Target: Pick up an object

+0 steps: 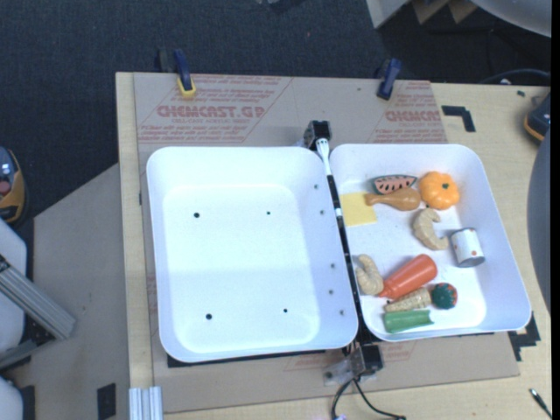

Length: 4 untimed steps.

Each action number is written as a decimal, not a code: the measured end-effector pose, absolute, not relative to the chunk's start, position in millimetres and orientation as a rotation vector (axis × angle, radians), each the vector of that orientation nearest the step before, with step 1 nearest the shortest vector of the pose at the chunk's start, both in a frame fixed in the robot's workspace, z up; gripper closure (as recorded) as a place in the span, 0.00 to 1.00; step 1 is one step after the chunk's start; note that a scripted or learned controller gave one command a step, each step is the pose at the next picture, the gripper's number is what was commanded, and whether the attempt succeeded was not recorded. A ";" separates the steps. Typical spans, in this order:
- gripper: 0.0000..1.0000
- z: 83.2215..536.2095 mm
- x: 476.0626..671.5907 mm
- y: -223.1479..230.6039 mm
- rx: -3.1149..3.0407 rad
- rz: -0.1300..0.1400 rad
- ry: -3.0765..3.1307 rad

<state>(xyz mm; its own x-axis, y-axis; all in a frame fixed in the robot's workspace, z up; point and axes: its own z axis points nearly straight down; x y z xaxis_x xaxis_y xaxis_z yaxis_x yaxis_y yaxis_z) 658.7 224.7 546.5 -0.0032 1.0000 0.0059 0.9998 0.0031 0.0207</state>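
Over at three o'clock on the counter (pixel 131 234) sat the right bin (pixel 499 234), and that was where every candidate lay. My gripper's state I could not tell from this view.

At the bin's twelve o'clock, a watermelon slice (pixel 393 184) lay just beside an orange pumpkin (pixel 438 191), with a tan drumstick (pixel 398 201) touching the pumpkin's nine o'clock side. A yellow cheese square (pixel 358 209) lay flat against the bin's nine o'clock wall. A pale curved piece (pixel 427 229) sat near the centre, and a small silver can (pixel 466 246) lay on its side at three o'clock, apart from its neighbours.

Down at six o'clock things got crowded: a carrot (pixel 409 275) lay aslant, touching a peanut-shaped piece (pixel 368 274) at its eight o'clock, with a tan piece (pixel 409 302), a green piece (pixel 408 319) and a red-and-green fruit (pixel 444 296) packed close below. The left bin (pixel 166 182) lay at nine o'clock.

I judged these to be light, stiff plastic toys, smooth and likely slippery. The can looked the best pick: free all round, firm, with straight sides, so I reckoned a grip across its middle, squarely over the curved flanks, would keep it from rolling away. The cheese seemed too flat to get under; the pumpkin's round ribs might squirt out.
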 end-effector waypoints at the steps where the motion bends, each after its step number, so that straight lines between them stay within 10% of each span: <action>1: 0.00 534.6 659.2 224.8 2.219 0.000 2.223; 2: 1.00 545.8 659.2 225.8 2.215 0.007 2.223; 3: 0.00 545.3 659.3 225.8 2.215 0.005 2.223; 4: 1.00 556.3 659.3 226.8 2.212 0.011 2.223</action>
